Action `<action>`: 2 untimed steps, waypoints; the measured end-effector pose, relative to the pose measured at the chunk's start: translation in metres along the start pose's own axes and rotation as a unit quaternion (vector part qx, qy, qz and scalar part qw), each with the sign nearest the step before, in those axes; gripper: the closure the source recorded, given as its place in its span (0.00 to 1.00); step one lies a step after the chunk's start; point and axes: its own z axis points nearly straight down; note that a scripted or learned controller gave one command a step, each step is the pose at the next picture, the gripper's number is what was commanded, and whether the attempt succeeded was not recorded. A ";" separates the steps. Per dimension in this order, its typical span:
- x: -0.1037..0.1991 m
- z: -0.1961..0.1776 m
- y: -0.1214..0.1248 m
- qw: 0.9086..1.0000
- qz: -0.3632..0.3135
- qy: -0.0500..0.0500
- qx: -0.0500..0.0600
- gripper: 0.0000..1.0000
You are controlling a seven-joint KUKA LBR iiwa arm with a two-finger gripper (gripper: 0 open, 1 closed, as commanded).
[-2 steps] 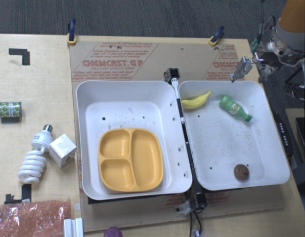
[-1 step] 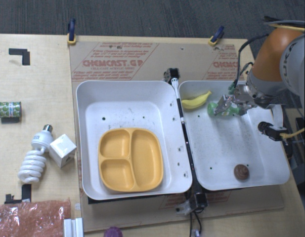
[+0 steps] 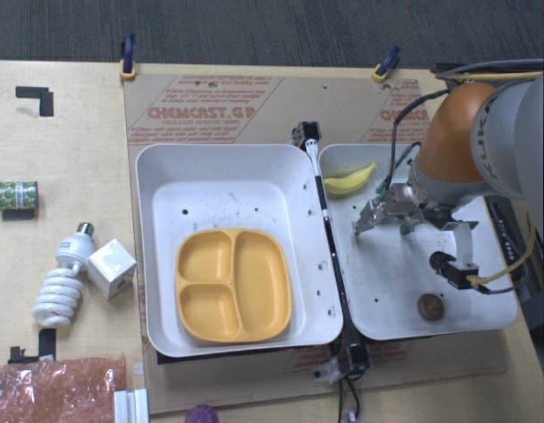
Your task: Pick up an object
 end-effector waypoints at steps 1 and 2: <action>-0.001 -0.010 0.001 1.000 0.001 -0.001 -0.001 1.00; -0.001 -0.010 0.001 1.000 0.001 0.000 -0.001 0.00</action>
